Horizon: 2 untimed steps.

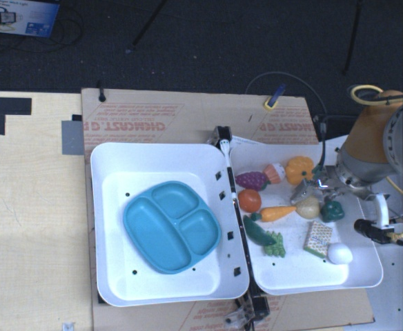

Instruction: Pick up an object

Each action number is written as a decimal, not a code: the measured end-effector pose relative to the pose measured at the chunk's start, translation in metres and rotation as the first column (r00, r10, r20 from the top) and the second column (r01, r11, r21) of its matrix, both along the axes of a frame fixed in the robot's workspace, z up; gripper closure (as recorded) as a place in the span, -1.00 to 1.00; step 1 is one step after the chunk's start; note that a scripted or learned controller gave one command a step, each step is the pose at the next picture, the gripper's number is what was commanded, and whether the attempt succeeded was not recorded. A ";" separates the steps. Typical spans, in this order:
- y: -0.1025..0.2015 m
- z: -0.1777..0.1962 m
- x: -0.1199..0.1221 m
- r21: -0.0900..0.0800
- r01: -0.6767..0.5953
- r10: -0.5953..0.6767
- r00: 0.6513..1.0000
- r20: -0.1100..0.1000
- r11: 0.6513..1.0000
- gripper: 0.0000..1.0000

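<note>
On the bench, two shallow white bins sit side by side on brown cardboard. One blue divided plate (pixel 172 225) with three compartments lies tilted in the left bin (pixel 112 185), and nothing rests on it.

Toy food fills the right bin (pixel 367 271), ten pieces in all. Along the far side lie a purple grape bunch (pixel 251 180), a small pink-and-white piece (pixel 274 173) and an orange pumpkin (pixel 299 169). Below them sit a red tomato (pixel 250 201), an orange carrot (pixel 277 213) lying sideways, a pale round piece (pixel 308 208) touching the carrot's end, and a dark green piece (pixel 332 210) just beside that. Nearer the front are a long green vegetable (pixel 263 236) with a leafy end, a patterned flat block (pixel 319 238) and a white egg (pixel 339 254) touching it.

The grey arm reaches in from the right, and its gripper (pixel 310 190) hangs low between the pumpkin and the pale round piece. Whether it is apart or together, I cannot tell; no piece is visibly held.
</note>
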<state>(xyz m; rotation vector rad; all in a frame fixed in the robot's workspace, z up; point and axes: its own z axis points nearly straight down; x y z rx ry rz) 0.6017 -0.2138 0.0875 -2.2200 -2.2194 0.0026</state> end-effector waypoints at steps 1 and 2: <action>0.033 -0.001 0.040 0.002 -0.002 0.002 1.000 -0.008 1.000 -1.00; 0.000 0.045 0.042 -0.001 -0.001 0.001 1.000 0.002 1.000 -1.00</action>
